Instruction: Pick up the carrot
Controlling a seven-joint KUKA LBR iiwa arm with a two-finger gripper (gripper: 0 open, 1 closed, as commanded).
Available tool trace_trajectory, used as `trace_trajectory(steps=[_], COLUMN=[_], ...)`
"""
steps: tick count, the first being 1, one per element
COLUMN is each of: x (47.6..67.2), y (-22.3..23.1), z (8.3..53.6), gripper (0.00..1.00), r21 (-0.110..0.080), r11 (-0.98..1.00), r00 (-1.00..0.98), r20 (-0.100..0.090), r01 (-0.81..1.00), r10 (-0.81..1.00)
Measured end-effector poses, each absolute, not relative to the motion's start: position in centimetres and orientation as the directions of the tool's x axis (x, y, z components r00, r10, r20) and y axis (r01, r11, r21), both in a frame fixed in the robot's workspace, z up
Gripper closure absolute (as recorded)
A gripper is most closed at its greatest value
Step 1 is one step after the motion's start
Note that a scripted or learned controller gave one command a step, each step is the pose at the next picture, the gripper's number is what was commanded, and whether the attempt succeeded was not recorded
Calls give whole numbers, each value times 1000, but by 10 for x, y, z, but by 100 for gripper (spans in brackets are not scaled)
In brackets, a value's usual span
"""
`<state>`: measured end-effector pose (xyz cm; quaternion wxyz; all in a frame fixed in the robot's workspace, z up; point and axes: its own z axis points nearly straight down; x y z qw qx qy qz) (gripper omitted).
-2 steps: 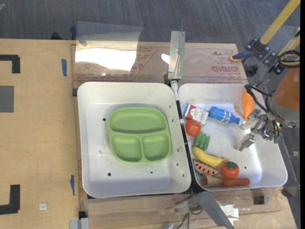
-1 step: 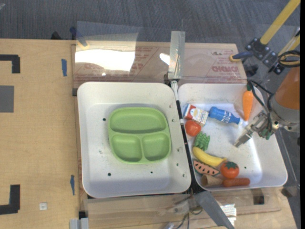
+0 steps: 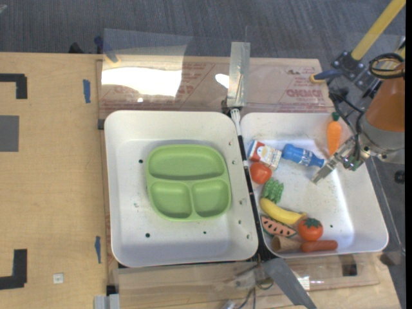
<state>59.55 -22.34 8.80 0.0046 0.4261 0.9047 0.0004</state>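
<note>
Arm (image 3: 386, 118) cut off by the right edge; claw (image 3: 335, 163) finger spacing indistinct; red item (image 3: 317, 245) partly hidden beneath tomato (image 3: 310, 228).

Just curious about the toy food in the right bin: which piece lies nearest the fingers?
The orange carrot, near the bin's far right wall, beside the fingers; the other foods lie further left.

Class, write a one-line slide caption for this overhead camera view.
Gripper hovers in the right bin beside the carrot; green divided plate in the left bin.
</note>
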Motion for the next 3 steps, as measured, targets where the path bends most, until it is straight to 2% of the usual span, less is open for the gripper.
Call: trace_trajectory(steps=[1, 2, 3], x=[650, 669, 670], y=[-221, -223, -223], z=[87, 153, 259], gripper=[0, 0, 0], r21=[-16, 5, 8], r11=[532, 487, 601], r00=[-531, -487, -600], r20=[24, -6, -14], r01=[847, 873, 800], r10=[847, 873, 800])
